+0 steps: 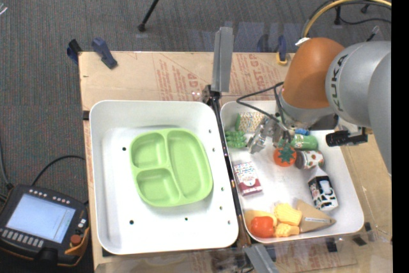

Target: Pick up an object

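While the hand (263,135) hangs low over the far left part of the right bin (353,201), its fingers spread and gripping nothing, a green toy (235,136) lies just left of it; a strawberry toy (285,154) sits just right.

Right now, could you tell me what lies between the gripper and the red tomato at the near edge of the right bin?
In the camera view, a small red-and-white card packet lies on the bin floor between the gripper and the red tomato.
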Controlling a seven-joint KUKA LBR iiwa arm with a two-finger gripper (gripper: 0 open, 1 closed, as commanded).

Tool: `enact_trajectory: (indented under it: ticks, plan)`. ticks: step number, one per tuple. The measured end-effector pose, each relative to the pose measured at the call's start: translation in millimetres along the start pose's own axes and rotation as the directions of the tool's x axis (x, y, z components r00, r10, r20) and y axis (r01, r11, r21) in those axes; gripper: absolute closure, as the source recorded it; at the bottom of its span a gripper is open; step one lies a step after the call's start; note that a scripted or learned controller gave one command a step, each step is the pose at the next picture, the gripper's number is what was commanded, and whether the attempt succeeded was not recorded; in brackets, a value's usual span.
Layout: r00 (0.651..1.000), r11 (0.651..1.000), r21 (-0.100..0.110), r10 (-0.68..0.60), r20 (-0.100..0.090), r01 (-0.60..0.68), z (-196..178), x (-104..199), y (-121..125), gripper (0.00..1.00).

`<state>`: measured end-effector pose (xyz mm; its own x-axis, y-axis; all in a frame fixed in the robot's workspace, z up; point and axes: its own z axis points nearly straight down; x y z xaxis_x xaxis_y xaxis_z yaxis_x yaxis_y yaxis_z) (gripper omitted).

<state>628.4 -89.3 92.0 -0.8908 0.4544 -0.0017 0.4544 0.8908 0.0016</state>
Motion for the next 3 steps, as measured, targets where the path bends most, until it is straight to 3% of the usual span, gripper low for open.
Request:
enact_trajectory:
  ticks: [1,2,3]
  plan:
    - [0.93,0.93,0.001,0.368,0.0,-0.368,4.0,-29.4,-45.4,1.0]
    - [0.93,0.93,0.001,0.367,-0.001,-0.367,4.0,-29.0,-44.4,0.0]
    - [0.886,0.886,0.003,0.465,-0.002,-0.465,4.4,-11.2,-103.2,0.0]
